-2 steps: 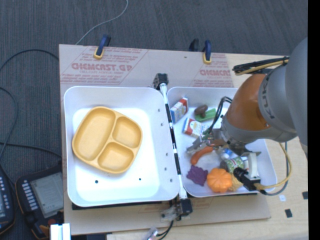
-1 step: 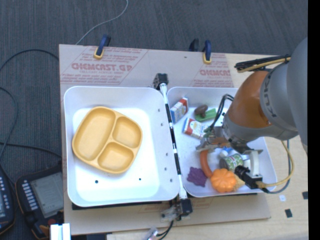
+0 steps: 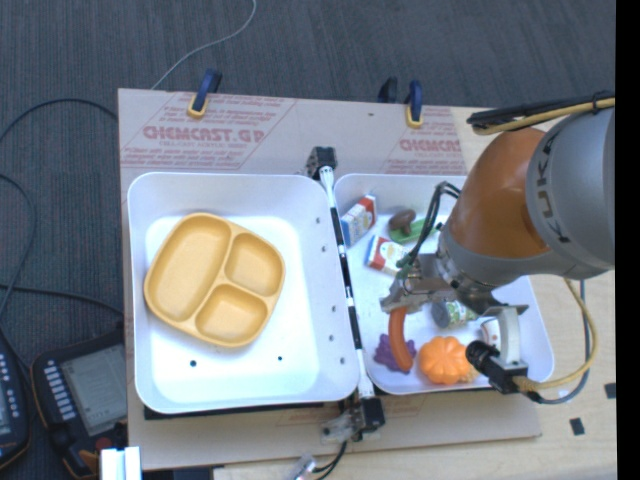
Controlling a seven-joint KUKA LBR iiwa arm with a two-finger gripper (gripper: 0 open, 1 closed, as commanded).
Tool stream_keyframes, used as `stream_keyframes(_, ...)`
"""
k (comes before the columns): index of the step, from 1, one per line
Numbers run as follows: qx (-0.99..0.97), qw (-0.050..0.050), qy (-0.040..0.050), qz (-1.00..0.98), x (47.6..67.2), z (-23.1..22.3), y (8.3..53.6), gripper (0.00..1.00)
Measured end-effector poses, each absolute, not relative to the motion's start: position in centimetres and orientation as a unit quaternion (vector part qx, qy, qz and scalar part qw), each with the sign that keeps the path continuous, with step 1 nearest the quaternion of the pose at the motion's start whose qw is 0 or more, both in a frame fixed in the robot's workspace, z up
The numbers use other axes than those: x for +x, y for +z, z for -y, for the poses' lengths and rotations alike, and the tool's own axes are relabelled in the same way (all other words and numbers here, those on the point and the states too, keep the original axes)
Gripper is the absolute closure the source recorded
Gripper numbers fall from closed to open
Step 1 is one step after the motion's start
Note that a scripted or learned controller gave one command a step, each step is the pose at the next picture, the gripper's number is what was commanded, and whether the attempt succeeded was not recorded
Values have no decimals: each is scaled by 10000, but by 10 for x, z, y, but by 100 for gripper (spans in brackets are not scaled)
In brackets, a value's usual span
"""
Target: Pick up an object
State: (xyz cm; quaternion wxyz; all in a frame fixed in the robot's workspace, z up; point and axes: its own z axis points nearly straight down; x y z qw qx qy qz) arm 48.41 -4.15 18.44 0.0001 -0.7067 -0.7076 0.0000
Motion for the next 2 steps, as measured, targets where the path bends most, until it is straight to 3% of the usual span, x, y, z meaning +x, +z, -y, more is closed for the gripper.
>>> stream_keyframes(1,-7066,-1,0,7076,485,42,194,100)
stream_keyframes(2,-7064,7,5,7078,483,-49,184,100)
